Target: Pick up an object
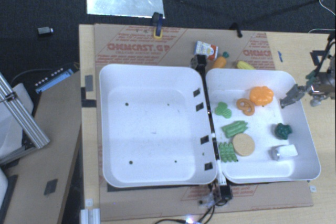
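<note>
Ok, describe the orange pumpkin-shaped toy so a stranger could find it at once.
Take the right-hand white bin, the one crowded with toy food. Look to its far side: the orange pumpkin-shaped toy sits just right of a pretzel. It is the bin's brightest, roundest piece, unlike the green pieces nearer the camera.

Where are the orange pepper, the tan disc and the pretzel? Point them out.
orange pepper (261, 95), camera view, middle of its body.
tan disc (243, 145), camera view, centre of its flat face.
pretzel (245, 106), camera view, its looped ring.
</note>
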Controlling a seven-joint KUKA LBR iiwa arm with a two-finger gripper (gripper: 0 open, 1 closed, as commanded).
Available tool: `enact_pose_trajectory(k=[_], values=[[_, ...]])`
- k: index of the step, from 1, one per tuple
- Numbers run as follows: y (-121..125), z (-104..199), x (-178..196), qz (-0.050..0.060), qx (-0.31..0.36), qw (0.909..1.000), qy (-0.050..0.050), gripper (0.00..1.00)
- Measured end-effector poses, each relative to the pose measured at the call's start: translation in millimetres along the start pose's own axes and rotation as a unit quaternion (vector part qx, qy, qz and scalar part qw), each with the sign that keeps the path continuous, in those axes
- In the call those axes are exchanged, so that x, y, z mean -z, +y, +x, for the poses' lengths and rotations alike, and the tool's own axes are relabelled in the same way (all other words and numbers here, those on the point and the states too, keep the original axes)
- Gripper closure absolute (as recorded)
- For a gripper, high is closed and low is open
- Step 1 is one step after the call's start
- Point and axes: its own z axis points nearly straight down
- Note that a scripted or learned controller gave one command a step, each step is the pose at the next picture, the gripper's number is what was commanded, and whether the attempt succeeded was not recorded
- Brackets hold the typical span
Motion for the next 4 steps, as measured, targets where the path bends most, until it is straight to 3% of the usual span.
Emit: enact_pose_trajectory(k=[1,2,3,4], values=[[1,0,11,-0.002,0.002,1.0000,0.000,1.00],[80,6,60,-0.006,0.003,1.0000,-0.001,1.00],[139,0,70,-0.003,0.002,1.0000,-0.001,1.00],[42,11,32,0.004,-0.002,1.0000,0.001,1.00]])
